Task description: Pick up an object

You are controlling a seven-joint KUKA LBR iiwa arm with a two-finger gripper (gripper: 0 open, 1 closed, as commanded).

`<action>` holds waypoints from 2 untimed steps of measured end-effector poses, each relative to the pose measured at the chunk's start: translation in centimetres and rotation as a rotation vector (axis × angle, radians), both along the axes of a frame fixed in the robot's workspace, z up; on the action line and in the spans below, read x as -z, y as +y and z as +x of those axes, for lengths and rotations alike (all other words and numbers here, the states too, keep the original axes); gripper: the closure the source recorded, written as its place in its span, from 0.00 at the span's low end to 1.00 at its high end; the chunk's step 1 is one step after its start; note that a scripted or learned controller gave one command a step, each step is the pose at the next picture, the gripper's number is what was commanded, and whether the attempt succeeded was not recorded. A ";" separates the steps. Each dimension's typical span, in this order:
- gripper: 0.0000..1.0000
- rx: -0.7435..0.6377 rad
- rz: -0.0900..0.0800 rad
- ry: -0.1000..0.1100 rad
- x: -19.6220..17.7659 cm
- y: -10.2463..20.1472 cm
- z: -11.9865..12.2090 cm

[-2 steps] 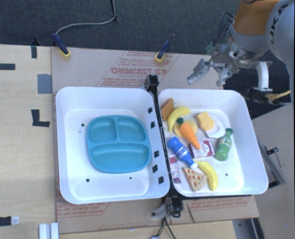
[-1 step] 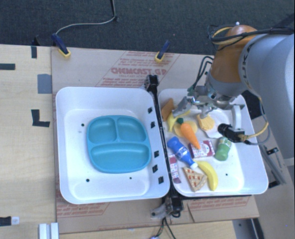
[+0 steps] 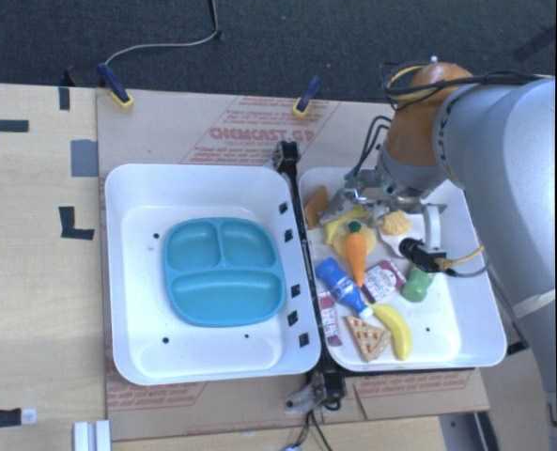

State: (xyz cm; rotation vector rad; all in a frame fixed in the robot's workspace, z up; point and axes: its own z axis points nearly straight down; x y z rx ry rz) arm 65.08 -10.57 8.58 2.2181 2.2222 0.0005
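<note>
- Toys crowd the right bin [image 3: 466, 341]: we make out an orange carrot [image 3: 355, 252] with a green top, a blue tube [image 3: 339, 284] with a white cap, a yellow banana [image 3: 395, 331], a waffle-patterned pizza-like wedge [image 3: 365, 336], a green cylinder [image 3: 415, 286], a red-and-white packet [image 3: 384, 279] and a small yellowish lump [image 3: 394, 223].
- At the bin's upper left, an orange-brown piece [image 3: 317, 201] and a yellow piece [image 3: 340, 227] lie partly under the gripper, and we cannot name them.
- Against the bin's left wall lies a flat printed packet [image 3: 329, 314], too small for us to read.
- Above the carrot we see the gripper [image 3: 361, 196], low over the bin's upper part; its metal parts blur together, so we cannot tell how the fingers stand, or whether anything is between them.
- The grey arm [image 3: 503, 158] with its orange band [image 3: 417, 125] covers the bin's upper right corner and is cut off at the right.
- In the left bin [image 3: 128, 252] a blue divided tray [image 3: 225, 271] lies flat near the middle.
- Both bins rest on a cardboard sheet [image 3: 231, 130] held by two yellow-and-blue clamps [image 3: 116, 86] at its far edge.
</note>
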 end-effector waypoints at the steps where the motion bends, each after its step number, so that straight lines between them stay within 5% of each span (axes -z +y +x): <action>1: 0.00 0.002 0.000 -0.001 0.0 1.1 -5.8; 2: 1.00 0.001 0.001 0.000 -0.9 1.2 -5.8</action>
